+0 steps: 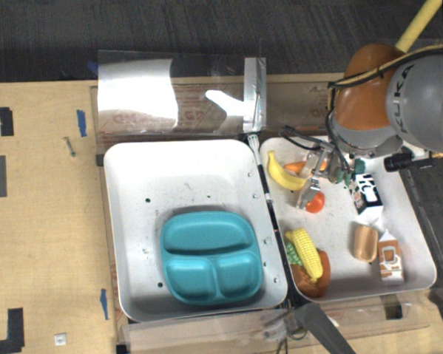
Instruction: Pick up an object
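Arm low over the right bin point(422, 269), wrist down, gripper point(311, 194) at the bin's upper left quarter. The finger end is a tangle of metal and cable from this angle; I cannot tell how wide it stands, and nothing can be seen clamped in it.

Candidates, relative to the gripper:
- Banana point(282, 174): just beside it on the left-bin side, curved, lying flat on the bin floor.
- Small orange-red ball point(315, 202): directly under or touching the tip; contact cannot be separated from overlap here.
- Orange piece point(296, 167), carrot-like: just behind the gripper, between it and the banana.
- Corn cob point(307, 251): nearer the camera, resting on a brown roundish item point(316, 277) by the bin's front edge.
- Black-and-white carton point(366, 192): on the arm side, near.
- Tan cylinder point(364, 242) and a small brown-white box point(389, 259): further toward the front corner, well apart.

Left bin point(127, 214) holds a teal divided tray point(209, 256), far from the gripper.

Progress, my judgement: approach and descent look done; the grasp is unconfirmed. Every object appears to lie on the bin floor, none raised. Likely target is the ball or the banana. Remaining: close securely on one thing, lift it clear.
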Robot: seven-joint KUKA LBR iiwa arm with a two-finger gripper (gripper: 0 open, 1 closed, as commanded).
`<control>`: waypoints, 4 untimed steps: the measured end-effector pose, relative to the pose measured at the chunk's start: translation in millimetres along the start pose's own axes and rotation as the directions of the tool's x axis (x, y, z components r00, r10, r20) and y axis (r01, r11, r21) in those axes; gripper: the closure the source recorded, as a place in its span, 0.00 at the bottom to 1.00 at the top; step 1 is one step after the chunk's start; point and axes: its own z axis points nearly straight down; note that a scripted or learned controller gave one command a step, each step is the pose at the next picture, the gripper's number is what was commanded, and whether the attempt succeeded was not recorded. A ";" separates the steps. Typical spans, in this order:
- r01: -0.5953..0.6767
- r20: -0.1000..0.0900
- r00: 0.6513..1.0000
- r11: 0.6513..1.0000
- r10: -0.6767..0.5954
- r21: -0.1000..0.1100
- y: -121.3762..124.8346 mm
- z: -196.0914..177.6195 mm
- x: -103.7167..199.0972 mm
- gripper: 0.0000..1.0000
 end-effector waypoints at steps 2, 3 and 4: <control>-0.025 0.047 0.999 1.000 0.026 -0.018 35.3 -148.6 4.9 1.00; -0.051 0.031 0.998 0.999 0.051 -0.014 47.5 -141.2 77.2 1.00; -0.050 0.038 0.998 0.999 0.051 -0.016 47.5 -151.9 75.8 1.00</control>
